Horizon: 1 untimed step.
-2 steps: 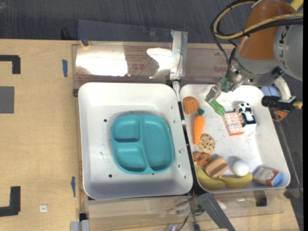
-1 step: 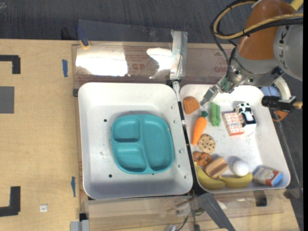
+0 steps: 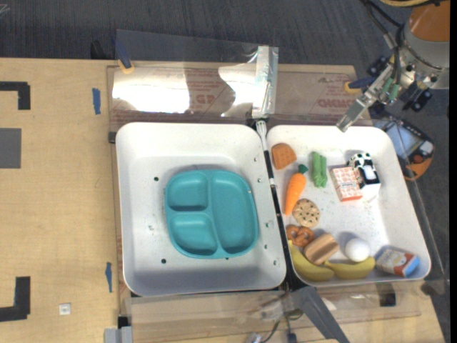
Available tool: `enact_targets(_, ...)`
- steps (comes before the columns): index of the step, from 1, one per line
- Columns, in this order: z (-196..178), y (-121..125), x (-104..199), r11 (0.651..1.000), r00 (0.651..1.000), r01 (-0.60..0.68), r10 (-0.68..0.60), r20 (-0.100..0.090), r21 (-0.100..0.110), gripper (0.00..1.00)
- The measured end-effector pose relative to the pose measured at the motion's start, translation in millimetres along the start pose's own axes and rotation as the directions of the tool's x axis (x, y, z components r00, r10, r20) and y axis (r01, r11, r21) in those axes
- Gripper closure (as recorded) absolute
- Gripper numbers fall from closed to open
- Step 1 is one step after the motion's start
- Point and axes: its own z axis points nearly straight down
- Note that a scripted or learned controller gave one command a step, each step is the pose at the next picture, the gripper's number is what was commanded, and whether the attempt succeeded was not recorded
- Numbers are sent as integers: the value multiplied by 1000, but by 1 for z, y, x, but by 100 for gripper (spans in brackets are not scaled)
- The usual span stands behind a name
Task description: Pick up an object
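red-printed carton (image 3: pixel 346 183) beside cow-patterned carton (image 3: pixel 365 168); print illegible.

Bright, even overhead light. Strong glare whitens the clear plastic sheet (image 3: pixel 193 84) behind the two shallow white bins (image 3: pixel 136 191). Shadows are soft and short. Focus is slightly soft throughout, the far corners dimmer.

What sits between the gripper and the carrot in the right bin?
Nothing visible blocks it. The gripper hangs over the right bin's far rim; the carrot lies exposed, though a green item and cookie crowd it.
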Motion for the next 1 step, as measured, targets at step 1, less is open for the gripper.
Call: enact_targets(1, 131, 31, 34, 999, 999, 47, -47, -21, 15, 0)
